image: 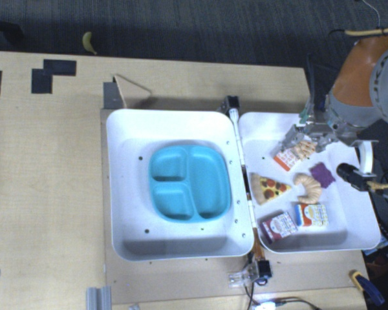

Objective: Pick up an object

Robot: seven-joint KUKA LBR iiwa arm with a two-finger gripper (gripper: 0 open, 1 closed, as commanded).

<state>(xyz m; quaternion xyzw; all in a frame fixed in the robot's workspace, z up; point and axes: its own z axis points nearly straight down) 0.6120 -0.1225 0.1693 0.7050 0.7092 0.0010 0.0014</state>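
gripper (pixel 302 138) sits low in the right bin (pixel 368 234), upper part, right over a small pale snack pack with a red end (pixel 292 154). fingers point down-left onto the pack; whether they're spread or closed, can't tell, the blur and the pack's own stripes hide it. no sign the pack is actually between them

risks as I judge them: pack lies flat and tilted, so a pinch may slide off its edge or just shove it toward the bin divider (pixel 241 166). a miss here comes up with nothing

arm: grey link with orange band (pixel 361 76) comes in from the right, wrist bent down steeply into the bin

other candidates nearby: pizza slice (pixel 269 188), croissant (pixel 310 185) touching a purple piece (pixel 321 173), two cartons (pixel 296 220) at the bin's near side. left bin (pixel 126 237) holds a blue divided tray (pixel 189 181), well apart from the gripper
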